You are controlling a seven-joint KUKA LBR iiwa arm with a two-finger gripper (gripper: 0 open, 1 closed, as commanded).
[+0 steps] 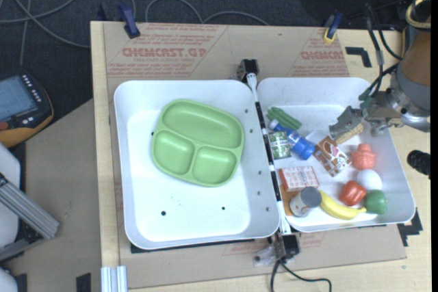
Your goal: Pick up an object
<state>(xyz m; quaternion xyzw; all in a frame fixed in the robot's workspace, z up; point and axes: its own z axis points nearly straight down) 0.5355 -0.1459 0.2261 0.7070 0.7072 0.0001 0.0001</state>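
Currently my two-finger gripper (344, 125), whose state I cannot tell, hovers in the right white bin (321, 88), with the small brown patterned carton (333, 155) lying just below-left of it, long axis slanted.

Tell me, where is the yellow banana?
In the camera view, the curved yellow banana lies near the front edge of the right-hand white bin, between a round grey can and a green ball-shaped toy.
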